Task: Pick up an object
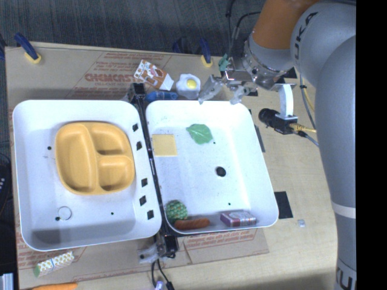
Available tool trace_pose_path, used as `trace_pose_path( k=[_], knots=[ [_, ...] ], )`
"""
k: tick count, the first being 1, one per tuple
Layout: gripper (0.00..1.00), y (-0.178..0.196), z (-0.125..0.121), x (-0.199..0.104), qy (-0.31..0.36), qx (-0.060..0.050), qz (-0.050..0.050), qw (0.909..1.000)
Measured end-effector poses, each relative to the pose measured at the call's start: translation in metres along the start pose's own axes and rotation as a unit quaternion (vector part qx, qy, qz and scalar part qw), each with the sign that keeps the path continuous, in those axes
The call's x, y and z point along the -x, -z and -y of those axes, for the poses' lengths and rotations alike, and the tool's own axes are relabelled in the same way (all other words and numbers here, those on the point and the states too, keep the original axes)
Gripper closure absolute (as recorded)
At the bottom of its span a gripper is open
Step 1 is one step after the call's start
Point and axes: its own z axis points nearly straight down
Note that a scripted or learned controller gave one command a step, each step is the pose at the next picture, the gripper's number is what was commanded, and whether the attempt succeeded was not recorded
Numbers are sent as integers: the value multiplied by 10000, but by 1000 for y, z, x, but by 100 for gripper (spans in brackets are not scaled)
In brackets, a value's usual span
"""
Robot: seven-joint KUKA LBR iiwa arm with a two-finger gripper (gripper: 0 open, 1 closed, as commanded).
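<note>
Gripper (226,90) over far rim of right bin (260,162), at its back edge. Nothing seen held. Spread or pressed together: cannot tell from this angle.

Bins: two, side by side. Left bin (24,162) well off to gripper's left.

In right bin, six loose items, one of each:
- leaf (199,133), green, nearest, just below gripper and slightly left.
- yellow square (164,144), flat, farther left, near the divider.
- black disc (221,172), small, straight below, mid-floor.
- green ball (176,209), far corner down-left.
- sausage (192,223), touching or just beside the ball, against near wall.
- box (237,219), along near wall, directly below gripper, well apart.

In left bin, two items: yellow tray (95,157), three compartments; clear ring (64,212) near front corner.

On bench outside bins: egg (188,84) just left of gripper; blue piece (160,95) and packet (149,72) farther left.

Between gripper and leaf: bin rim, otherwise open floor. Cables and black fitting (275,119) just right of gripper, outside the bin.
</note>
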Motion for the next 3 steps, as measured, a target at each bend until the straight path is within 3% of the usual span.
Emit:
trace_pose_path(
  k=[1, 2, 3],
  knots=[
    [0, -136, 27, 7, 755, -10, -5, 9971],
    [0, -183, 10, 48, 1597, 12, 8, 9872],
    [0, -182, 3, 33, 3356, 16, 10, 9420]
  ],
)
